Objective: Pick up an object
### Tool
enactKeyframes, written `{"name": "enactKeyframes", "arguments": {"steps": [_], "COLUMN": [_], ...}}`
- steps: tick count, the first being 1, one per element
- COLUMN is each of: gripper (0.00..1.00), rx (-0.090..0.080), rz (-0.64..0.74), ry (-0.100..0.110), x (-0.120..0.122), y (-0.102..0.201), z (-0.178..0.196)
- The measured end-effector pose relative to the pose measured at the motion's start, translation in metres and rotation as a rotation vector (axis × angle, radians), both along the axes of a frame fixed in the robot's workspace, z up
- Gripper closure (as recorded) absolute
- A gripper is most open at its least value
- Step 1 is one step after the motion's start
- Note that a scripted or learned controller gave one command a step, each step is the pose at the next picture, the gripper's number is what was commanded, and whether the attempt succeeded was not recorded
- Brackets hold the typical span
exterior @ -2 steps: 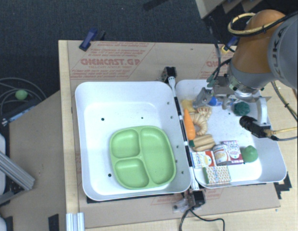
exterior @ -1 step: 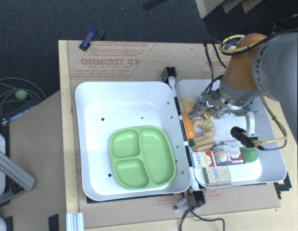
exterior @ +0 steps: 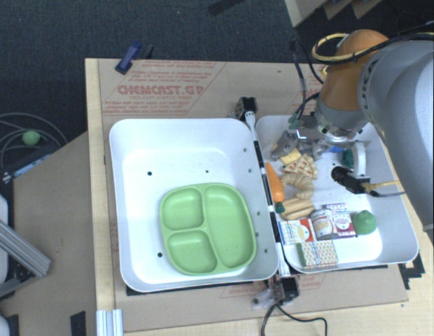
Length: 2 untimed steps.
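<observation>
My gripper (exterior: 295,140) hangs low over the far left part of the right bin (exterior: 392,247), below the orange band of the arm. Right under and in front of it lies a tan ridged food piece (exterior: 301,170). An orange carrot (exterior: 274,182) lies along the bin's left wall, with a tan bread roll (exterior: 297,207) just in front of it. Nearer the front are a red and white box (exterior: 334,224), a green ball (exterior: 365,221) and a flat patterned packet (exterior: 318,254). Nothing shows clearly between the gripper's tips.
The left bin (exterior: 133,152) holds a green divided plate (exterior: 205,227). A dark clip (exterior: 247,107) sits at the far end of the wall shared by the bins. The arm's big grey body covers the right bin's far right corner.
</observation>
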<state>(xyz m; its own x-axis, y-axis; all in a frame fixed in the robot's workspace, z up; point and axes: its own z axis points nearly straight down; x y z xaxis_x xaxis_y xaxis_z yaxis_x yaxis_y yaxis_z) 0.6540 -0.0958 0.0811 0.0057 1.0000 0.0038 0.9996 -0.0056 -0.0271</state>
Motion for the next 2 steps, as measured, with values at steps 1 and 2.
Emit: {"name": "enactKeyframes", "arguments": {"steps": [1, 2], "gripper": [1.00, 1.00], "rx": [-0.003, -0.004], "rz": [0.005, 0.005], "ry": [-0.005, -0.027], "x": [0.001, -0.060], "y": [0.000, -0.001], "z": [0.010, 0.060]}}
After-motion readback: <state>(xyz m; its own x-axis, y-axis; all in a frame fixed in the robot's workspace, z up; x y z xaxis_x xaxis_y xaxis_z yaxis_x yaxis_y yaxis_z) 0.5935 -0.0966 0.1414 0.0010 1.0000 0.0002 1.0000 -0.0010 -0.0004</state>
